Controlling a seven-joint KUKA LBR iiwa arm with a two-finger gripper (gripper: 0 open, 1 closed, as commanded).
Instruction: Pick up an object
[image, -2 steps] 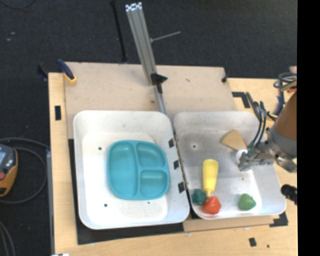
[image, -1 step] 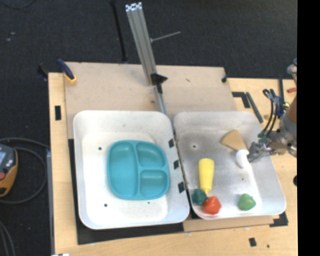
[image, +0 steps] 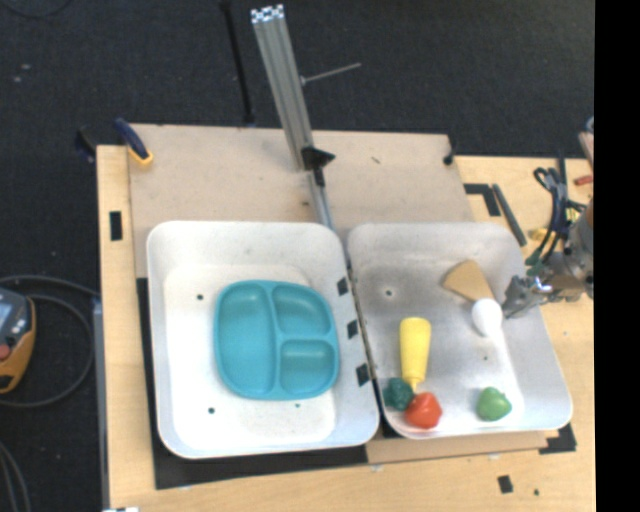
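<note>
Right bin (image: 520, 380) holds a yellow corn cob (image: 414, 350), long axis near vertical in the camera view, narrow rounded end toward the bin's far side, lower end touching a dark green piece (image: 399, 392) at the near edge. Red tomato-like toy (image: 424, 410) sits just beside that green piece. Green round toy (image: 493, 403) near the front right corner. Tan wedge (image: 466, 280) in the far half, point aimed left, and a white egg-shaped object (image: 487, 317) just below it. Claw (image: 522, 297) at the bin's right rim, just beside the white object; cannot tell how its grip stands. Left bin (image: 170, 300) carries a teal divided plate (image: 276, 338), three compartments, flat. Both bins on the desk (image: 380, 175).
</note>
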